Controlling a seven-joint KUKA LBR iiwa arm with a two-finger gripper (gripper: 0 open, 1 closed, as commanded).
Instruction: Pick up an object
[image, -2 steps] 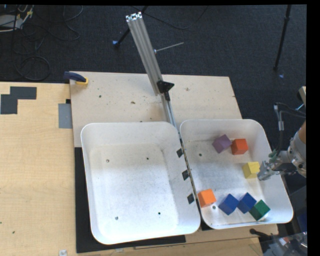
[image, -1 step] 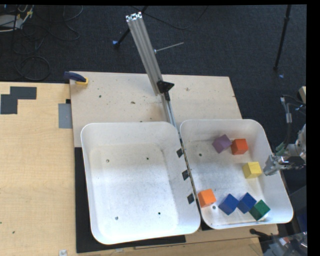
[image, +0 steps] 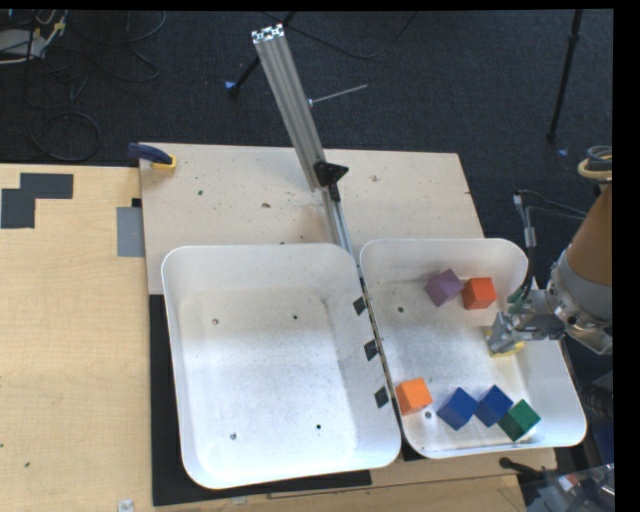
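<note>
Landmark: right bin (image: 452, 252), the white tray on the arm's side; all places below are given relative to it.
Arm: grey, with an orange band (image: 598, 238) above the wrist, coming in over the bin's right rim.
Claw (image: 504, 338): low inside the bin, near its right wall, about midway along that wall. Whether it is open or closed I cannot tell at this angle.
Yellow object (image: 510, 347): small pale yellow piece right at the claw tip; whether it is gripped or just lying under the tip I cannot tell.
Purple block (image: 442, 287): far part of the bin, roughly centre.
Orange-red cube (image: 479, 292): just beside the purple block, on its right-wall side; close to touching, contact unclear.
Orange cube (image: 412, 395): near corner against the bin's left wall.
Blue cubes: two side by side along the bin's near rim, first (image: 457, 408) and second (image: 492, 404), touching or nearly so.
Green cube (image: 520, 418): near right corner of the bin, just beside the second blue cube.
Left bin (image: 200, 268): white tray pressed against the right bin's left wall; speckled floor.
Black clips (image: 370, 349): several along the seam where the two bins meet.
Aluminium bar (image: 296, 105): slants away from the bin's far left corner, checker tag at its top.
Surface (image: 230, 190): pale board beyond the bin's far rim.
</note>
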